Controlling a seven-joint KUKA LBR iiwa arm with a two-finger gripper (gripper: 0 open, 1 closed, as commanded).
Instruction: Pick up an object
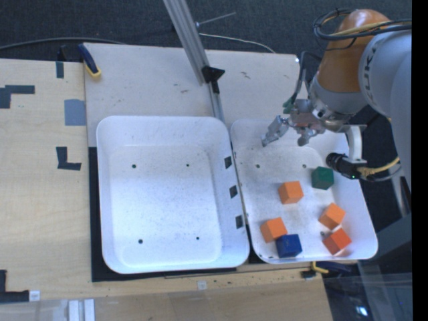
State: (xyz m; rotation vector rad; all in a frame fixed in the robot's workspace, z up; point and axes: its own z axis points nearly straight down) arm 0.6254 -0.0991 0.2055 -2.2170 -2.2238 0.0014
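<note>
My gripper (289, 136) hangs over the far part of the right bin (257, 179), its two fingers spread open with nothing between them. Below it in that bin lie several blocks: an orange block (290, 192) near the middle, a green block (322, 178) to its right, an orange block (332, 215), a red-orange block (336, 241) at the near right corner, another orange block (273, 229) and a blue block (289, 245) at the near edge. The nearest block, the middle orange one, sits well below the fingertips.
The left bin (107, 179) stands beside the right one. A metal pole (190, 39) slants down to the gap between the bins at the far side. A yellow-and-blue tool (89, 60) lies at the bench's far left. Black cables (354, 169) hang by the arm's right.
</note>
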